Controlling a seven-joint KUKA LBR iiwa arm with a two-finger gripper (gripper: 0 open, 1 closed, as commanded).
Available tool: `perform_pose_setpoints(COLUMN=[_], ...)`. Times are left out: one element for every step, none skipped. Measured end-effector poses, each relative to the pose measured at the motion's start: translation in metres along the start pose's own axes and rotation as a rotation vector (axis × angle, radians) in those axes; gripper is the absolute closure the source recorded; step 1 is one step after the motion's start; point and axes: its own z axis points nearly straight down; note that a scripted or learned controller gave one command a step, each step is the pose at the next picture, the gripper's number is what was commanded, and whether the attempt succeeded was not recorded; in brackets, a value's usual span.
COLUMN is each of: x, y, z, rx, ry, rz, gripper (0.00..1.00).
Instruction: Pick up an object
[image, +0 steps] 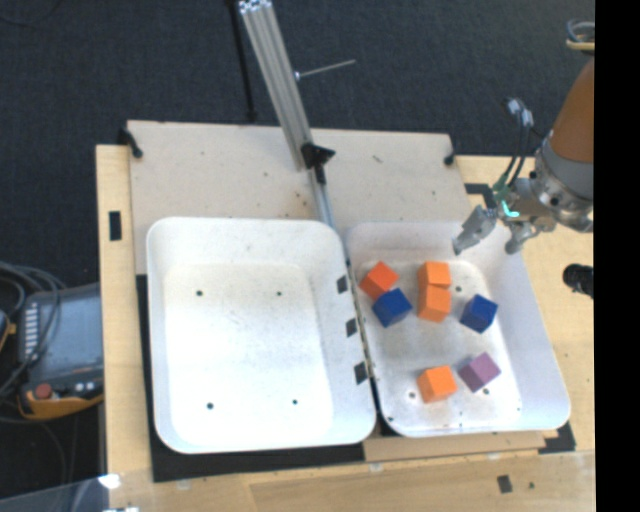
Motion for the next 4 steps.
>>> perform_pose_setpoints(x=[0.000, 0.007, 0.004, 0.000], y=[0.001, 0.006, 0.003, 0.002], z=[-0.002, 0.047, 0.089, 0.152], rx=[-0.004, 0.000, 0.000, 0.002], ry=[-0.002, -0.002, -0.002, -0.001], rz=[-0.001, -0.003, 0.002, 0.004], gripper=[0.00, 0.00, 0.00, 0.00])
